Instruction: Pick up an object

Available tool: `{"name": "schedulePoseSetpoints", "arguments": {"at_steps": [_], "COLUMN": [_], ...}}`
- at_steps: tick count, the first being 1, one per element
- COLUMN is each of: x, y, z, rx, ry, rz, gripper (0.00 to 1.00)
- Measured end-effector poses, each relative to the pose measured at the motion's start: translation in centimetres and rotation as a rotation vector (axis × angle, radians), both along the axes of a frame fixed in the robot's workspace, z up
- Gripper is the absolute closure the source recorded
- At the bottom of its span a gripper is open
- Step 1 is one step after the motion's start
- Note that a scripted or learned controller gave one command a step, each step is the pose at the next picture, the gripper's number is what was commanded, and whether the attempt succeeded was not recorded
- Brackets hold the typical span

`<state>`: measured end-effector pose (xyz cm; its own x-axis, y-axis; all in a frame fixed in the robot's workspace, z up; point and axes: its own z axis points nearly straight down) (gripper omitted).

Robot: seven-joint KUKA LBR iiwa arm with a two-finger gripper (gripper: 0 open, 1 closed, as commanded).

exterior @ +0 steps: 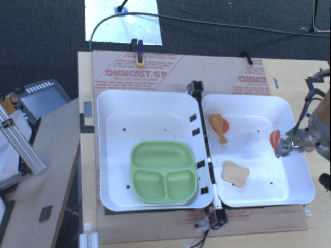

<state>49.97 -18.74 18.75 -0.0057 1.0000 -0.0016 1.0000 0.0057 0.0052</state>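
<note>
On my bench, the right white bin (297, 190) has the gripper (282, 150) at its right wall beside a small red object (274, 138); I cannot tell its finger state.

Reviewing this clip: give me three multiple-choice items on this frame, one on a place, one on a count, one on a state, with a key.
1. Where does the green divided plate lie?
A. In the left bin
B. In the right bin
C. On the bare bench

2. How many compartments does the plate have?
A. Two
B. Three
C. Five

3. How does the tan bread slice stand relative to the gripper?
A. Clamped between its fingers
B. Lying apart from it on the bin floor
C. Hanging above the bin

Key: 1 A, the plate sits on the left bin's floor near its front; 2 B, one long section above two smaller ones; 3 B, the slice lies flat in the right bin, with the gripper at that bin's right edge beside a red piece.
</note>
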Motion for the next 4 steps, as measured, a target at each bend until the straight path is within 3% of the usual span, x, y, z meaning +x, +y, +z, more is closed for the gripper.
{"name": "schedulePoseSetpoints", "arguments": {"at_steps": [1,2,4], "x": [0.7,0.9,2.9], "y": [-0.3,-0.3,10.7], "z": [6.2,7.3,6.5], "rx": [-0.001,0.001,0.003], "ry": [-0.002,0.003,0.004], "rz": [0.0,0.0,0.005], "gripper": [1.0,1.0,1.0]}}
